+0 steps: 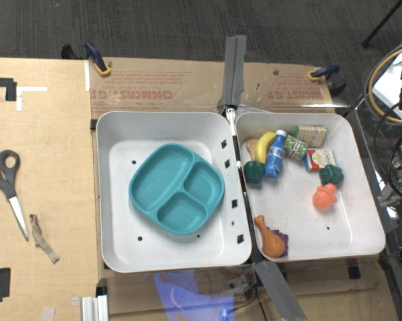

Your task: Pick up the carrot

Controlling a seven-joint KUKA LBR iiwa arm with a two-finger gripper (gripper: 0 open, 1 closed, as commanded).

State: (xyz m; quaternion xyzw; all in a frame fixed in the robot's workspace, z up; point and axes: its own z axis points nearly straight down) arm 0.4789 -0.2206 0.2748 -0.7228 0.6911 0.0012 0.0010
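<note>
The carrot (270, 238) is an orange tapered toy lying in the right bin (351, 239), close to its front left corner. Its thin end points toward the back and its thick end toward the front wall. A small purple item (281, 239) lies against its right side. Nothing covers the carrot.
Toys cluster at the back of the right bin: a yellow banana (263, 143), a blue bottle (275, 156), a dark green piece (254, 172), small boxes (312, 136), another green piece (332, 174) and a coral toy (325, 197). A teal divided plate (177, 188) lies in the left bin (114, 199). Scissors (10, 186) rest on the bench.
</note>
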